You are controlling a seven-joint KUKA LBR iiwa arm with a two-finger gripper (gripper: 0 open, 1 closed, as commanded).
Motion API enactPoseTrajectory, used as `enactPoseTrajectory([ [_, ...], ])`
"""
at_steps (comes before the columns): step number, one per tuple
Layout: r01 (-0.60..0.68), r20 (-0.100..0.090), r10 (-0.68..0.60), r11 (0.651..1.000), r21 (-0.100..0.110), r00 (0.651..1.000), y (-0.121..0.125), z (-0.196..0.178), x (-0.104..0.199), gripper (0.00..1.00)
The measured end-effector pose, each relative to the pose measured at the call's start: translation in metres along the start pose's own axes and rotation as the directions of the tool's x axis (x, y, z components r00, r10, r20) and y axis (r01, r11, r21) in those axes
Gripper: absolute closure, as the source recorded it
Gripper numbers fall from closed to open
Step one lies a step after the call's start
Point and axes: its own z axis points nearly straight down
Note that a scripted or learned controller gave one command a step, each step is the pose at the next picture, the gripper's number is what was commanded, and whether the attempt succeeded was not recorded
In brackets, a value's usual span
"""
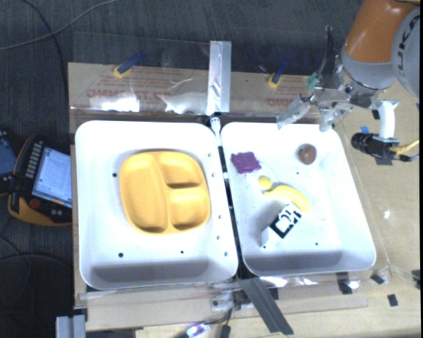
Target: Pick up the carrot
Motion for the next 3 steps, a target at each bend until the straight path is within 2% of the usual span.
enactPoseTrajectory([
  [1,-0.024,0.004,0.024,1.000,0.002,1.000,-0.021,0.134,-0.046,0.00],
  [2,0.142,0.007,-0.142,0.990,-0.016,0.990,-0.045,0.178,-0.055,0.00],
  [3,0.433,0.013,-0.433,0.901,-0.018,0.901,-0.108,0.179,-0.093,0.00],
])
